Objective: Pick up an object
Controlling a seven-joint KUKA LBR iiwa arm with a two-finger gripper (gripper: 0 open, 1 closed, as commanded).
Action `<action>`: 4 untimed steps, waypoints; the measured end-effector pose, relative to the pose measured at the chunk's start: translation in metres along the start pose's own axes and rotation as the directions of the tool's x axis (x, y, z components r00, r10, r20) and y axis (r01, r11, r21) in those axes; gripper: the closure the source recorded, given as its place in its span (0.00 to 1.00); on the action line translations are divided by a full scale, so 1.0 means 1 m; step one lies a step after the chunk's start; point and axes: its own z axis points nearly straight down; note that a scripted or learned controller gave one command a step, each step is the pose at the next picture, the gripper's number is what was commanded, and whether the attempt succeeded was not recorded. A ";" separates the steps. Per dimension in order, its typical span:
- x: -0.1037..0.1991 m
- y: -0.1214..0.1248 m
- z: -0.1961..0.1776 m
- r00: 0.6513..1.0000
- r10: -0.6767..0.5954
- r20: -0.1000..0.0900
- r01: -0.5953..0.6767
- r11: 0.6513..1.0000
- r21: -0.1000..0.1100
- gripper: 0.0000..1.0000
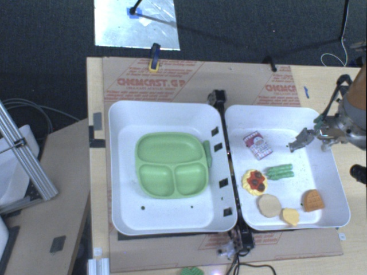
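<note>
Six small food toys lie untouched in the right white bin (327,171), the red-and-white packet (257,145) nearest my gripper (299,141), whose fingers hang spread and empty over that bin, so I judge the whole pick undone.

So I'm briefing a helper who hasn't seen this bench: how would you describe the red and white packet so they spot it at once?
Start at the right-hand white bin, the one without the green divided plate. The red and white packet lies in its upper left part, above the small pizza toy and the green beans. It is the only flat rectangular item with red-and-white print; its neighbours are rounded toy foods.
</note>
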 end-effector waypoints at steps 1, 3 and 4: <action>0.012 0.031 0.087 1.000 -0.003 -0.002 0.003 1.000 0.006 0.00; 0.046 0.006 0.119 1.000 0.000 0.000 0.000 1.000 -0.002 1.00; 0.046 0.006 0.119 1.000 0.000 0.000 0.000 1.000 -0.001 0.00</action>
